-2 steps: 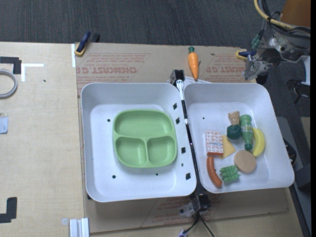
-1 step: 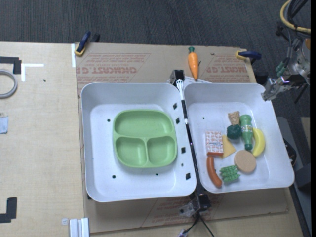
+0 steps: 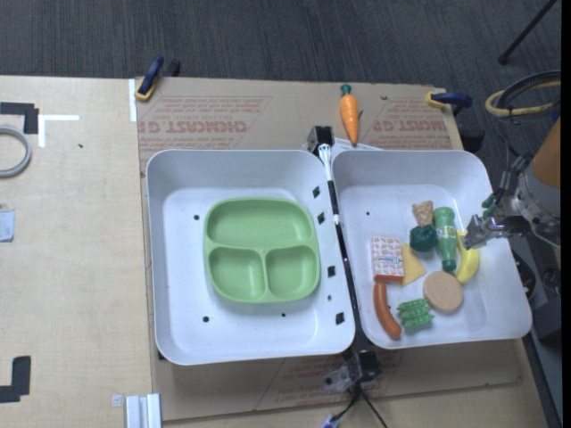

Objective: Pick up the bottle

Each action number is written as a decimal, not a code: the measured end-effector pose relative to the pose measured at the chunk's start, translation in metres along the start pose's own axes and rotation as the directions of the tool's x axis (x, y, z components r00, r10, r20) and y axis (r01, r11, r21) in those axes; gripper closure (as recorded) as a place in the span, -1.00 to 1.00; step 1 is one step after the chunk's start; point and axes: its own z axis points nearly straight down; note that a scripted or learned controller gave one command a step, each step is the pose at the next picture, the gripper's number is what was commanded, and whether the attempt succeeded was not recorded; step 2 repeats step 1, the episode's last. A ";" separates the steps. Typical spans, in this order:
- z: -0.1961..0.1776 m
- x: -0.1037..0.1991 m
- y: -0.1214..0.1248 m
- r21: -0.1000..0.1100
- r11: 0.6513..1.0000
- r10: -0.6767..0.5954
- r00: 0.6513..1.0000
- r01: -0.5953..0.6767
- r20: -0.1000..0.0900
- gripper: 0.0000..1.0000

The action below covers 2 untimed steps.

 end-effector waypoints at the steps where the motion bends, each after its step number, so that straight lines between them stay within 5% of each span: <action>1: -0.031 0.082 -0.020 0.001 0.990 0.142 0.990 -0.142 -0.001 1.00; 2: -0.031 0.082 -0.020 0.001 0.990 0.142 0.990 -0.142 -0.001 1.00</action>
